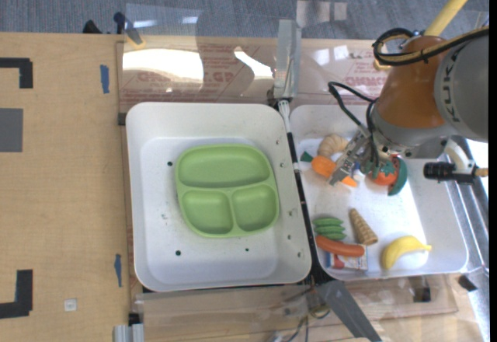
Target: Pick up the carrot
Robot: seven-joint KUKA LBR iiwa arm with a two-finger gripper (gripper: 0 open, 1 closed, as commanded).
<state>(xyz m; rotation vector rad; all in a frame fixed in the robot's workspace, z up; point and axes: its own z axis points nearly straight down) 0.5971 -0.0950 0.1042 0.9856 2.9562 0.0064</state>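
The carrot (323, 167), a short orange piece, lies in the upper left part of the right bin (435, 232). My gripper (344, 172) hangs low over the bin, right beside the carrot on its right and touching or nearly touching it. A small orange bit (351, 182) shows just below the gripper tip. I cannot tell whether the carrot is between the jaws. The grey arm with its orange band (411, 92) reaches in from the upper right.
Near the gripper lie a beige item (332, 144) and a red-orange item with a green leaf (386, 172). Lower in the bin are green pea pods (328, 222), a red pepper (339, 247), a cone (362, 227) and a banana (404, 250). The left bin (147, 177) holds a green divided plate (227, 189).
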